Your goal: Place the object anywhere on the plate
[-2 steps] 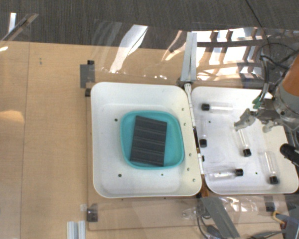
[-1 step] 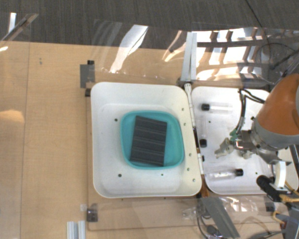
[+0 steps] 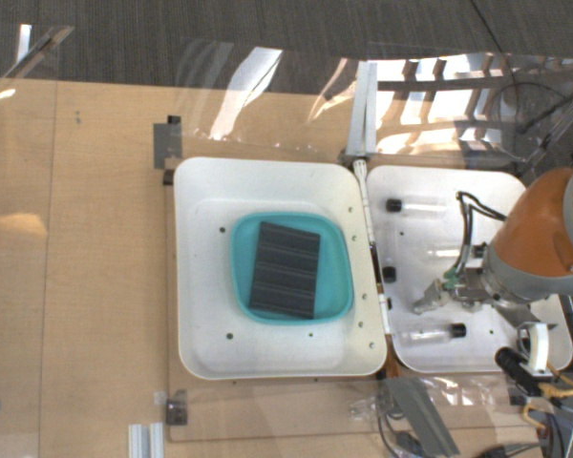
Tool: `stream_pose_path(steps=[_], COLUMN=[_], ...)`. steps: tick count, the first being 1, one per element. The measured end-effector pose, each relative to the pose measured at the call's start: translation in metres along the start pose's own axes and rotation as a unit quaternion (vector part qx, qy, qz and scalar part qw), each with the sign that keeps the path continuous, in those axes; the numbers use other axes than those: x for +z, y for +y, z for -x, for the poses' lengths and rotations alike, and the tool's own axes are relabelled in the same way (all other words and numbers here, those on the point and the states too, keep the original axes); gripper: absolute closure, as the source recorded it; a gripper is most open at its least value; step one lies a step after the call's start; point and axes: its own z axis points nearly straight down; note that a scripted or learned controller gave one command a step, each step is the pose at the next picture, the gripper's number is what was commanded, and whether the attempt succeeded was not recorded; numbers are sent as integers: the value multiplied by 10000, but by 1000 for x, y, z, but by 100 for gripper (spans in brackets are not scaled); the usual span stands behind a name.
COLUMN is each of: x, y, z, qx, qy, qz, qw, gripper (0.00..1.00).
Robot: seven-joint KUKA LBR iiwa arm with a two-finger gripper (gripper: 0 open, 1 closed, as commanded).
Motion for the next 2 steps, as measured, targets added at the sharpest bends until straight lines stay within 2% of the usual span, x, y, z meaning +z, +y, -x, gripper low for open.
stream_pose_path(steps=[1,2], x=[0,-230], y=[0,22], z=[-38,-10], qx=[2148,3100], qy=[-5,-12], qz=[19,-19], qw=[9767,9507], gripper=[0,0])
